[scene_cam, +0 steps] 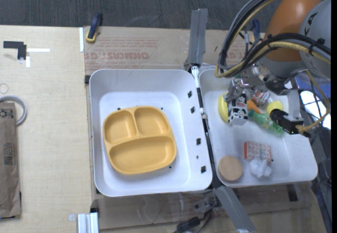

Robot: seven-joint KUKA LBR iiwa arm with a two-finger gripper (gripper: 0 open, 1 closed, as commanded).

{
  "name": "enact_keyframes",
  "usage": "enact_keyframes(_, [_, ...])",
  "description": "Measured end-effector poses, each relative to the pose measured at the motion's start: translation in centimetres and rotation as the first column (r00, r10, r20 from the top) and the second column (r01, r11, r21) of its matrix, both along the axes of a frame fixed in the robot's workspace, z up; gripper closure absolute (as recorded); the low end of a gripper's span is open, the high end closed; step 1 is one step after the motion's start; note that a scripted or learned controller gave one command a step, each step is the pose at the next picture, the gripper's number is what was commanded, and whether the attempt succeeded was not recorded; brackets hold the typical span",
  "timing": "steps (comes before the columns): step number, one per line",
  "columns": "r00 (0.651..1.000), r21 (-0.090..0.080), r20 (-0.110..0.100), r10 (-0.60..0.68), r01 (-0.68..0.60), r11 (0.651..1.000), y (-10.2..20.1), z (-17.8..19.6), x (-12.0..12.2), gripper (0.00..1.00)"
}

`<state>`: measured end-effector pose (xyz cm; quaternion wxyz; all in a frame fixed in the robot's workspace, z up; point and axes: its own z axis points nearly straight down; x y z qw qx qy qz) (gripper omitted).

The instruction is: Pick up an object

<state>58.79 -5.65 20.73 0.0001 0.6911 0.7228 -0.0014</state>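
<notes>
Camera view: gripper (238,113) down in the right bin (295,174), upper-left part, among a tight cluster. Yellow object (224,108) just left of it, touching or nearly so; green object (263,121) and orange piece (254,104) just right; second yellow piece (275,107) beyond those. State of the jaws: cannot tell, black-and-white tip seen from above, cables and wrist masking the rest. Nothing visibly clamped, so no hold claimed.

Well apart, toward the bin's near edge: round tan disc (230,168), printed red-and-white packet (257,150), clear crumpled wrapper (260,168). Left bin (100,121) carrying a yellow divided plate (139,139), untouched.

Risks, judged from here:
- Clutter: closing could catch two items at once, or pinch an edge only and drop on lift.
- Yellow object looks rounded; likely to squirt out sideways against the bin wall.
- Proximity to the divider between bins (202,121): possible finger strike on the wall.
- Cable loop (247,21) hanging over the work area: snag risk, also blocking the view needed to confirm a grasp.
</notes>
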Motion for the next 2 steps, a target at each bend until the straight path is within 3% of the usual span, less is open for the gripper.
enact_keyframes(1, [1.000, -0.002, -0.002, 0.001, -0.001, 1.000, -0.1, 0.8, 0.0, 1.00])
enact_keyframes(2, [0.995, 0.000, -0.001, 0.102, -0.102, 0.995, 1.2, -0.3, 0.9, 1.00])
